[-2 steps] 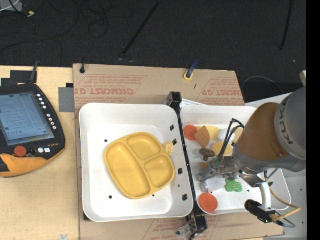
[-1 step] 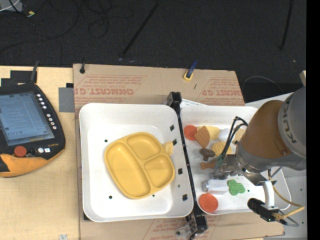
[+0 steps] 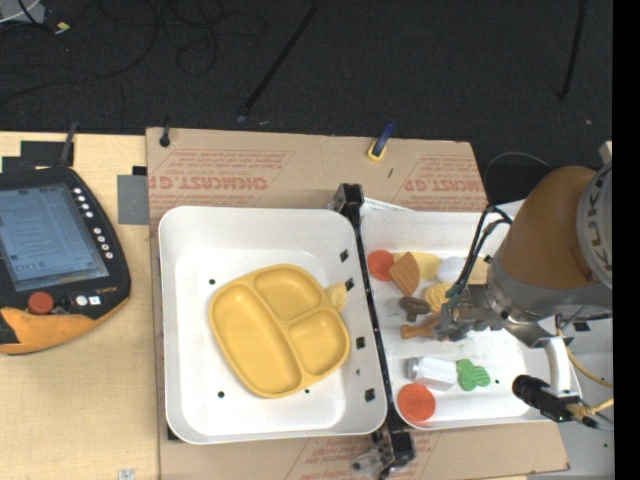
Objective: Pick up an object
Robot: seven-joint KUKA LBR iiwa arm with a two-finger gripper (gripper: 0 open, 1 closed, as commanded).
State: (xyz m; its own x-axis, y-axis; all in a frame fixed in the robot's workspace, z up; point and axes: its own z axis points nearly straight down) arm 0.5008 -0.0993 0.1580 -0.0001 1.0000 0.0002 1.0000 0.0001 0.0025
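The brown cardboard sheet (image 3: pixel 300 173) under the white bins has red printed words on it, but they are upside down and too blurry to read. The arm (image 3: pixel 590 218) shows the letters "KU".

The arm (image 3: pixel 560 233) reaches in from the right, its orange band bulking above the grey wrist. The wrist bends downward and leftward, carrying the tool (image 3: pixel 450 320) low, with dark cables looping alongside it.

camera view: overhead, slanted | faces both bins (image 3: pixel 180 268) | seemingly mid-range
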